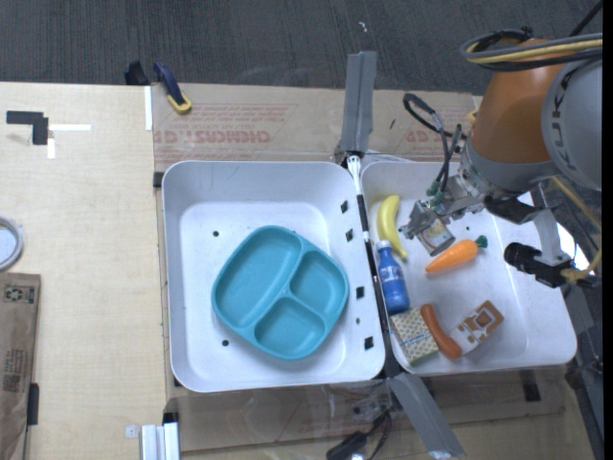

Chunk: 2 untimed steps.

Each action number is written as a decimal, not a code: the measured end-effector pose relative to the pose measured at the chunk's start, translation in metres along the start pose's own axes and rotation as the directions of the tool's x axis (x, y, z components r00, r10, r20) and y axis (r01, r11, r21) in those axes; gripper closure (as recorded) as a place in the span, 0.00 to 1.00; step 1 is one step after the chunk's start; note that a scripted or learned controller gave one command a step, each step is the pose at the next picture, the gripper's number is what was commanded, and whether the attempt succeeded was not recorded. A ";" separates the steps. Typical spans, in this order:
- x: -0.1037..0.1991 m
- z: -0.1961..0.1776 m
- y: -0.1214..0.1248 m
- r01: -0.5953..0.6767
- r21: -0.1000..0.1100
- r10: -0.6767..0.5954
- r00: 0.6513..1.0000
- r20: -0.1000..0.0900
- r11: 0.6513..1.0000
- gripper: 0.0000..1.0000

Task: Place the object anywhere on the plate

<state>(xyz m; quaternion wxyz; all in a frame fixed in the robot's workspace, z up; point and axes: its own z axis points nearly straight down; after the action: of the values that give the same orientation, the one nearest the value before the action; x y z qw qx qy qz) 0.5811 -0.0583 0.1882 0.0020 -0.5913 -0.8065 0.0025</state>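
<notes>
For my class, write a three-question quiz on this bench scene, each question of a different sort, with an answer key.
1. True or false: the blue plate lies in the left bin.
2. Multiple choice: which item lies against the divider side of the right bin, just below the banana? A) the carrot B) the blue bottle C) the sausage
3. Fill in: the gripper hovers over the ____ bin, close to the carrot.

Key: 1 true; 2 B; 3 right.
</notes>
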 end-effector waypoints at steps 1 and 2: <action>0.077 0.000 0.002 0.094 -0.001 -0.094 0.996 0.000 0.996 1.00; 0.202 -0.016 0.001 0.122 -0.001 -0.122 0.993 0.001 0.993 1.00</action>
<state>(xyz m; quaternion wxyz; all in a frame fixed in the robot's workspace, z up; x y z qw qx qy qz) 0.5216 0.1348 0.2043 0.0014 -0.5410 -0.8410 0.0025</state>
